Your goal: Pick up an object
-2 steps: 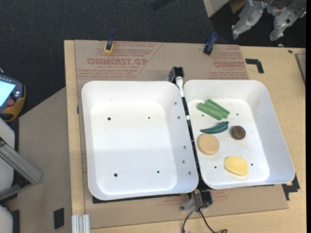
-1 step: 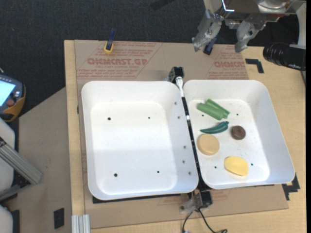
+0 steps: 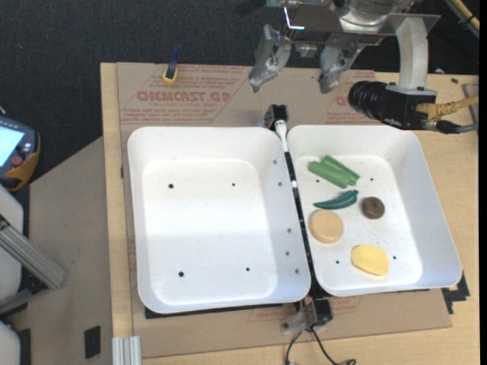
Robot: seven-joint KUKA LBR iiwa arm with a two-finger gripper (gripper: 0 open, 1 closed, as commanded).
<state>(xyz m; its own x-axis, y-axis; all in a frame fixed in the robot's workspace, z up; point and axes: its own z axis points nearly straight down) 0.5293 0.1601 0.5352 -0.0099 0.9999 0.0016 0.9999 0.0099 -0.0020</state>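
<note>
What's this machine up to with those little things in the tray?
A robot arm is meant to pick up one object. At this moment its gripper hangs above the far edge of the bench with its jaws apart and nothing between them. The right bin holds five small items: a green ridged piece, a dark green pepper shape, a brown disc, a tan round piece and a yellow piece. None is picked up yet.

Light: bright, even, from above
Shadow: soft grey band in left bin (image 3: 152,166), toward 12 o'clock
Focus: sharp; bottom-left corner blurred
</note>
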